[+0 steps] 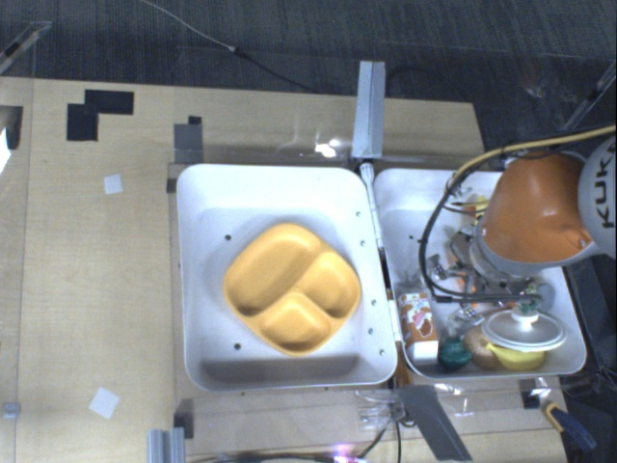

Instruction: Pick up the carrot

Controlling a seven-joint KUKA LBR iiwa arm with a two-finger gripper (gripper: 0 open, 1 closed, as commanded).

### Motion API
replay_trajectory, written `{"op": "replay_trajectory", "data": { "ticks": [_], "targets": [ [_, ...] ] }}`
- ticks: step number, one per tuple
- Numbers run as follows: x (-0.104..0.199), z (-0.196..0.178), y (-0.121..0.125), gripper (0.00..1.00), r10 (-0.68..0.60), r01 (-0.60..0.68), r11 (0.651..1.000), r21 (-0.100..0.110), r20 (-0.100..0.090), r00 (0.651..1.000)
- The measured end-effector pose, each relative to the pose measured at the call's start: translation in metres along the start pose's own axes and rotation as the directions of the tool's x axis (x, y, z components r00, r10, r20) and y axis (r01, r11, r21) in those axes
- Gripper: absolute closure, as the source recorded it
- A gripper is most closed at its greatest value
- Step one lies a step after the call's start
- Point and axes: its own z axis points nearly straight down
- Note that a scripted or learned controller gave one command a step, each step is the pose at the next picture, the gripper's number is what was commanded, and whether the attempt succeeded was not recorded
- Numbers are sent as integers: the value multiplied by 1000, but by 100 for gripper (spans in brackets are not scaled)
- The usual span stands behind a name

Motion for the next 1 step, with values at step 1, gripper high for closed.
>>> {"op": "replay_trajectory", "data": {
  "ticks": [1],
  "targets": [
    [44, -15, -45, 0, 16, -16, 1000, -3, -3, 1000]
  ]
}}
